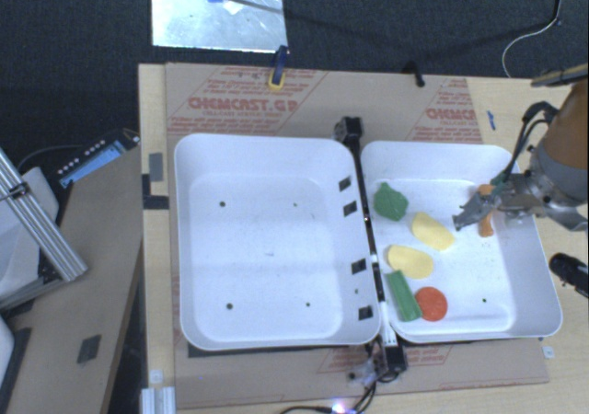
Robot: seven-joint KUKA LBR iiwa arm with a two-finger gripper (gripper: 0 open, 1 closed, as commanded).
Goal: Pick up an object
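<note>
Arm enters from the right edge, grey body with the orange band partly visible at the upper right. The tool (471,212) sits low over the right bin (529,316), in its upper right part, pointing left. Its fingers are dark and small against the grey wrist hardware; I cannot tell how far apart they stand or whether anything is between them. A small orange piece (486,226) shows just below the tool, touching or nearly touching it; whether it is a loose object or part of the tool is unclear. Right bin contents, all in its left half: a dark green lumpy object (390,201) near the top left; a pale yellow oval object (432,231) just right of and below it, close to the tool tip but apart from it; a second yellow oval object (410,261) lower down; a long green block (402,296) lying along the left wall; a red-orange round object (431,304) just beside the block on its right. The left bin (198,173) lies alongside, the two joined by a black hinge strip (363,237). Both bins rest on a brown printed board (239,99) on the tabletop (152,127). A shiny metal sheet (212,21) lies beyond the board at upper left.
</note>
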